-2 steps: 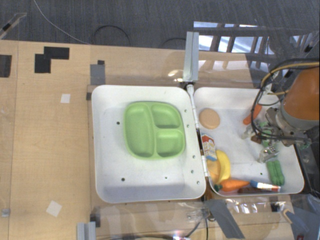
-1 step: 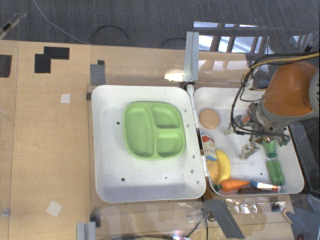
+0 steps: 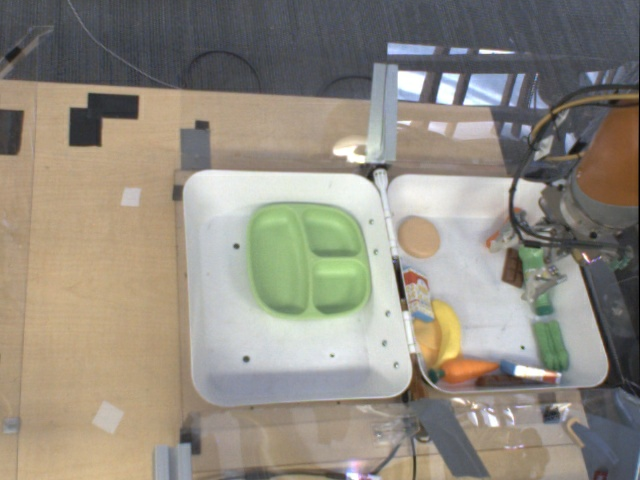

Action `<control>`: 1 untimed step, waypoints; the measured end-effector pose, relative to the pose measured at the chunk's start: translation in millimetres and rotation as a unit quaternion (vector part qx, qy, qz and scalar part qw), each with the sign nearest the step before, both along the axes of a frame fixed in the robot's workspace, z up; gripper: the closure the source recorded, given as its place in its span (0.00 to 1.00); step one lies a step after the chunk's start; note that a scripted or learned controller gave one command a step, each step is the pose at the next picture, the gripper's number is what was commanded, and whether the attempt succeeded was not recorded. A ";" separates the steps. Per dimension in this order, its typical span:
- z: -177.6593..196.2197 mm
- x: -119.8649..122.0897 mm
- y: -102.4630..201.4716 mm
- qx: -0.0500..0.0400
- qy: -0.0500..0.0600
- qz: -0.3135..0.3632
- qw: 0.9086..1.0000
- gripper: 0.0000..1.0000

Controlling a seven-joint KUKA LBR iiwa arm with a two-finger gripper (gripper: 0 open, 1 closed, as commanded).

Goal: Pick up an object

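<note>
On the desk (image 3: 100, 298) we see the left bin (image 3: 215, 368) holding a green divided plate (image 3: 306, 260). In the right bin (image 3: 470, 203) lie a tan round disc (image 3: 419, 237), a banana (image 3: 447, 330), an orange carrot (image 3: 466, 371), a marker (image 3: 530, 373) and a green piece (image 3: 550, 345). We read no writing. The gripper (image 3: 541, 273) hangs over that bin's right side; we cannot tell its state.

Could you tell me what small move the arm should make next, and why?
Probably a short descent. The gripper hangs over the right bin, right above a green item and a brown one, with nothing visibly held between its fingers.
</note>
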State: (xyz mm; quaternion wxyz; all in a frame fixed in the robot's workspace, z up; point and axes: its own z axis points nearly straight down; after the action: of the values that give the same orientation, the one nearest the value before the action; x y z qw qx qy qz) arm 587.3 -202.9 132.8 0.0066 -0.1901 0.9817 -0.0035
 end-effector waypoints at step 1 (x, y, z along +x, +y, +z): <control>-43.5 -1.2 -2.5 0.001 0.000 0.026 1.000 0.00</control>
State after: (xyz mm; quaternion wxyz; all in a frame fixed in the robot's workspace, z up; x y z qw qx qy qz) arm 586.1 -205.4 89.3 0.0067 -0.2152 0.9765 -0.0027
